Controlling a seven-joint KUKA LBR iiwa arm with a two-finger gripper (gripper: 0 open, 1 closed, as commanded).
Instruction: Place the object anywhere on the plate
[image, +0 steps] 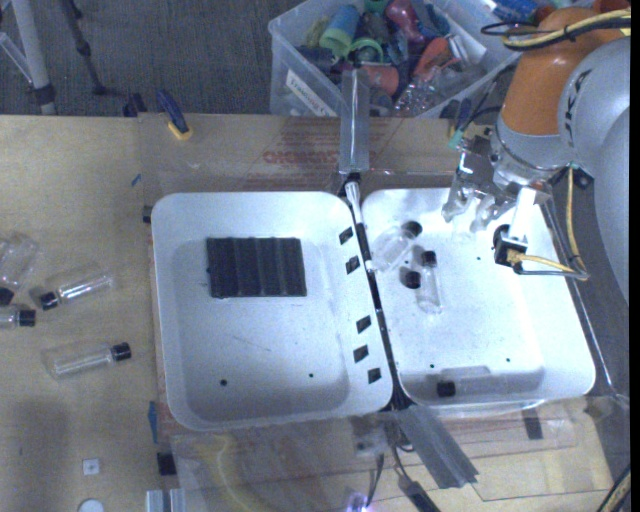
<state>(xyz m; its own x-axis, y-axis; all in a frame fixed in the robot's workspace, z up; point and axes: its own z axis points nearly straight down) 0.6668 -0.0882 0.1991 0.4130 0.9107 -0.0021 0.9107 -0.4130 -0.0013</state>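
The things to be moved are small clear vials with black caps (425, 280), lying in the shallow white right-hand bin (560, 370) towards its far left corner. By the look of them they are light, stiff and smooth-walled, probably glass or hard plastic, so they are likely to roll or slip out of a pinch and could crack if squeezed hard. The safest hold seems to be across the middle of the tube's body, with the fingers set square to its long axis; the cap end is short and offers less to grip. One vial lies with its cap pointing to the bin's far edge and its clear body running towards the near edge; a second, at an angle, sits just beside it to the left (395, 245), with another black cap (409, 277) between them. Their transparency makes the outlines faint against the white floor.

The dark ribbed rectangular plate (256, 267) rests in the shallow white left-hand bin (200, 400), in its far half, well apart from the vials.

The end effector (482, 207) hangs over the far edge of the right-hand bin, to the right of the vials, with nothing between its pale fingers (455, 205), which stand a little apart.
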